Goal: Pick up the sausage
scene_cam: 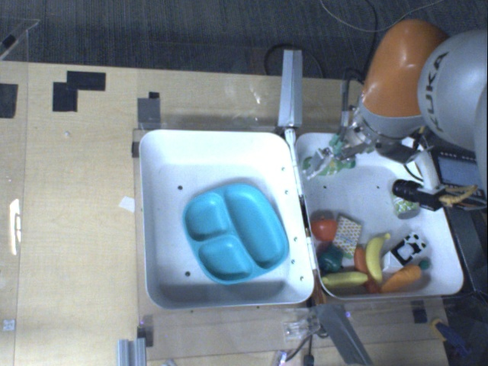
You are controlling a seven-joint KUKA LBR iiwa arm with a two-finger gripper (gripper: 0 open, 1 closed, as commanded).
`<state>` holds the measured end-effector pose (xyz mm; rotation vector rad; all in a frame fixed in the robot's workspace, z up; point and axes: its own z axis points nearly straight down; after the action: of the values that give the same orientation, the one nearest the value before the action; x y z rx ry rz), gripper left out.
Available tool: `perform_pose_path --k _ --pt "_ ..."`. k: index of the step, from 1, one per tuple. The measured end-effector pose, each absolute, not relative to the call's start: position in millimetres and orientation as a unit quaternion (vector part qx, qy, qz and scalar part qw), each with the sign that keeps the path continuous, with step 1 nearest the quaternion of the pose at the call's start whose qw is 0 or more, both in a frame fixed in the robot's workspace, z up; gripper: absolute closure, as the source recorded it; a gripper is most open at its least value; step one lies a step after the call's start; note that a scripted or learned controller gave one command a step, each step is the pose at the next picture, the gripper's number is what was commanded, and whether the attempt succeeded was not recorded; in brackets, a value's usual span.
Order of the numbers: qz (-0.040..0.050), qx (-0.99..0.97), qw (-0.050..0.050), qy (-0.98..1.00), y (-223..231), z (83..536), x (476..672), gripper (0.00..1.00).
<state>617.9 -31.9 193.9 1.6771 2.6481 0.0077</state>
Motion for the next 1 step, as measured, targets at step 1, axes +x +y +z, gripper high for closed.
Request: perform_pose_path --k 1 --pt "0.0017 0.476 0.003 0.879 -58.9 186.0 588.8 0.0"
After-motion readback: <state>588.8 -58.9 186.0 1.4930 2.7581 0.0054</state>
